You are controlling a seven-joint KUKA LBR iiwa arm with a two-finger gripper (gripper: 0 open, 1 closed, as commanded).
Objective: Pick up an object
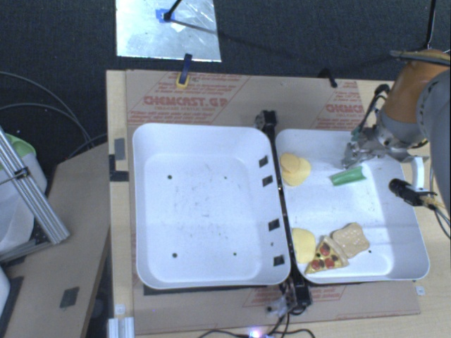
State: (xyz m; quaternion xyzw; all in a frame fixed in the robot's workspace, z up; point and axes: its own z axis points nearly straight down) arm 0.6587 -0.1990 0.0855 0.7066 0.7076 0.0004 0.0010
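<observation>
**End effector above green block in right bin; grip state undetermined**

Two shallow white bins are seen side by side on the table (120, 210). The left bin (204, 206) shows only specks on its floor. The right bin (394, 220) holds five items.

A green block (348, 177) is found lying flat in the upper part of the right bin, tilted slightly. The end effector (354, 155) is positioned just above and beside the block's upper edge, at the end of the grey arm (423, 101) with its orange band, which enters from the right. It cannot be told whether the end effector is spread or closed, nor whether the block is touched; nothing is seen to be held by it.

A pale yellow piece (294, 168) is located near the right bin's left wall, well left of the block. Along the lower edge, a second yellow piece (304, 243), a pizza slice (327, 257) and a slice of toast (351, 239) are grouped closely, the pizza slice touching both neighbours.
</observation>
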